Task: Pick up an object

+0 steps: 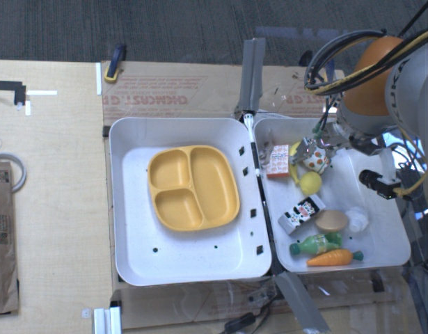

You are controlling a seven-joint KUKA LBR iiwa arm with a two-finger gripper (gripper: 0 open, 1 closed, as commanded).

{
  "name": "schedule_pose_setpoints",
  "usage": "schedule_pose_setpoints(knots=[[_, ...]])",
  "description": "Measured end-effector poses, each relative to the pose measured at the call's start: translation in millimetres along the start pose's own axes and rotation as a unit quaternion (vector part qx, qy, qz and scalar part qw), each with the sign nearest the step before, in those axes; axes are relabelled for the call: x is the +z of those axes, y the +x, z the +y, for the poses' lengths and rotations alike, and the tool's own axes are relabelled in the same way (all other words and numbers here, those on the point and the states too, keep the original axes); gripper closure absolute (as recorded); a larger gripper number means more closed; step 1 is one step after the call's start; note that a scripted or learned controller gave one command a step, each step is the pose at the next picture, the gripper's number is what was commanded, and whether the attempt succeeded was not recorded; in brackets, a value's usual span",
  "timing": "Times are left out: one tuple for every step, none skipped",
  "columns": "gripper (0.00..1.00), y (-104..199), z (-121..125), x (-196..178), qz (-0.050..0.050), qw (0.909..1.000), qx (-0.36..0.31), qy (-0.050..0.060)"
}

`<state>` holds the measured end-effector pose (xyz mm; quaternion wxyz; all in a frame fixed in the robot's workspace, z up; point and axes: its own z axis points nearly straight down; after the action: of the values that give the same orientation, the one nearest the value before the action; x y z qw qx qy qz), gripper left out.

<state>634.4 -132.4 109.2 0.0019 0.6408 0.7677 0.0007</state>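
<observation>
My gripper [312, 152] hangs low in the right bin [387, 256], near its far side, just over a spotted white object [316, 161] and beside a red-and-white carton [278, 161]. Right below it lie a yellow lemon [310, 183] and a banana-like yellow piece [295, 170]. Further toward the front are a black-and-white cow-print box [300, 214], a tan round object [331, 221], a green bottle [316, 243] and an orange carrot [330, 258]. Nothing shows between the fingers.
The left bin [130, 242] holds a yellow three-compartment plate [193, 186]. A grey divider post [252, 75] stands between the bins at the back. The arm's cables and orange band [372, 75] loom over the right bin's far right corner. A clear wrapper [357, 220] lies near the tan object.
</observation>
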Motion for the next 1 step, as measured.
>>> schedule_pose_setpoints(knots=[[1.0, -1.2, 0.5, -10.1, 0.0, 1.0, 0.002, -0.001]])
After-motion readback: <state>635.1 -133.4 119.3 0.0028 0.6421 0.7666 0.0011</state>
